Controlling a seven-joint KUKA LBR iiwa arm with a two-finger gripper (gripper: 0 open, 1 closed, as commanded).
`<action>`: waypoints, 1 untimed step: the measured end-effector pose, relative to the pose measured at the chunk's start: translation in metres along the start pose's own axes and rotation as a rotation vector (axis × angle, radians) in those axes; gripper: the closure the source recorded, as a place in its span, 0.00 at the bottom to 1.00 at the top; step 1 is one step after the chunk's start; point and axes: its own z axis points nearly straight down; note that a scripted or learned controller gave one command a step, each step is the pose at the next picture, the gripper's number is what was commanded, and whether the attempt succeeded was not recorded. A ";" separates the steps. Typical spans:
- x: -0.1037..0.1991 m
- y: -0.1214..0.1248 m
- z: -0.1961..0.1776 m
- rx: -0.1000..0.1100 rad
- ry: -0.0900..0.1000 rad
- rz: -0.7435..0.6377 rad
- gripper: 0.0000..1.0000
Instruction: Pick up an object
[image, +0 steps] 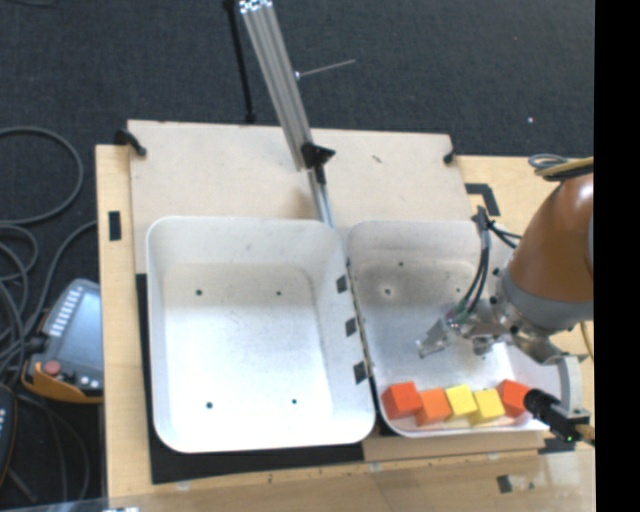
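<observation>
Several blocks lie in a row along the front wall of the right bin (400, 240): a red-orange block (401, 398), an orange block (433, 405), two yellow blocks (461, 401) (489, 404) and a red block (513, 396). My gripper (440, 338) hangs over the middle of the right bin, behind the row and apart from it. It points left, toward the bin's centre. Nothing shows in its grasp. The arm's orange band (560, 240) rises at the right.
The left bin (160, 300) sits beside the right one, sharing a divider with black clips (352, 325). A slanted aluminium pole (290, 100) stands behind the bins. Cables and a pendant (65, 340) lie off the bench at left.
</observation>
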 end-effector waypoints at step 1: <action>0.001 0.000 -0.037 -0.001 0.000 -0.006 0.00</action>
